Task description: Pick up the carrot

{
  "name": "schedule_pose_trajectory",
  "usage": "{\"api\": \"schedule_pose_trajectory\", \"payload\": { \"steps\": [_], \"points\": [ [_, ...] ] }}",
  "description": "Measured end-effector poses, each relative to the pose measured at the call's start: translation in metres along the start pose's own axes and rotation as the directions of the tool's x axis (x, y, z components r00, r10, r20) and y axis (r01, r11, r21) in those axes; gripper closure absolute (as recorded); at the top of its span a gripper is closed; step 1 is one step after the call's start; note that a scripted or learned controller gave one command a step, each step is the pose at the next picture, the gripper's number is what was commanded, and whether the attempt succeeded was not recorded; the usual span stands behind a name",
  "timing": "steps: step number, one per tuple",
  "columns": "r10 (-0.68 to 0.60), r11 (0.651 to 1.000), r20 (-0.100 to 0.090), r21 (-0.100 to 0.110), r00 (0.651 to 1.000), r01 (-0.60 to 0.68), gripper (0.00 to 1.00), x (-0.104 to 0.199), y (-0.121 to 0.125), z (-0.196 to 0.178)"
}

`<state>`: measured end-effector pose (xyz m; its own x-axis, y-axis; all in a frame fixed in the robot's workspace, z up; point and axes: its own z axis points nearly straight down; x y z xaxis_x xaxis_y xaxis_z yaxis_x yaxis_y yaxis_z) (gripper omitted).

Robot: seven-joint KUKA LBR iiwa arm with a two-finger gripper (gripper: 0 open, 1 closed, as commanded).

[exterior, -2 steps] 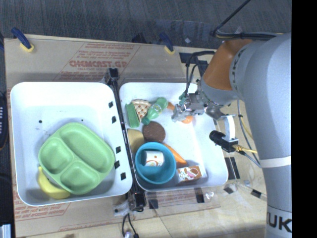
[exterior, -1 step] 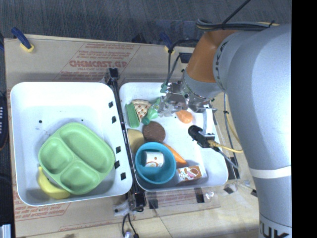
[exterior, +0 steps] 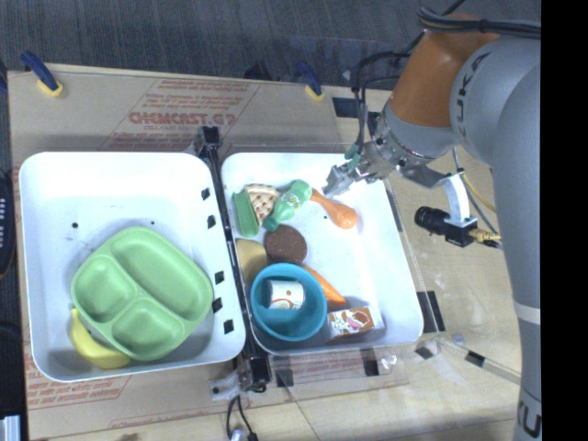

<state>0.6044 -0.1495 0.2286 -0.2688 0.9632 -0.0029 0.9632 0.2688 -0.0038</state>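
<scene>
The carrot [exterior: 328,288] is an orange tapered piece in the right bin [exterior: 390,246], lying against the right side of the blue bowl [exterior: 288,303], which hides part of it. My gripper [exterior: 344,178] hangs low over the far part of that bin, well beyond the carrot. It is just above the thin end of an orange club-shaped toy [exterior: 337,211], and nothing shows in its grasp.
The right bin also holds a waffle [exterior: 260,198], a green bottle [exterior: 289,200], a brown round cookie [exterior: 286,243], a cup inside the bowl [exterior: 286,295] and a small packet [exterior: 352,321]. The left bin [exterior: 55,182] holds a green divided plate [exterior: 142,290] over a yellow item [exterior: 92,347].
</scene>
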Motion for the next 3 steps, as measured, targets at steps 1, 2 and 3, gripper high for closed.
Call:
{"api": "schedule_pose_trajectory", "payload": {
  "steps": [1, 2, 3],
  "points": [
    [0.456, 0.890, -0.006, 0.011, 0.890, -0.456, 1.00, 0.059, -0.010, 0.063],
    [0.116, 0.993, 0.000, 0.000, 0.993, -0.116, 1.00, -0.038, 0.002, 0.050],
    [0.320, 0.947, -0.007, 0.007, 0.947, -0.320, 1.00, 0.046, 0.010, 0.051]
  ]
}}
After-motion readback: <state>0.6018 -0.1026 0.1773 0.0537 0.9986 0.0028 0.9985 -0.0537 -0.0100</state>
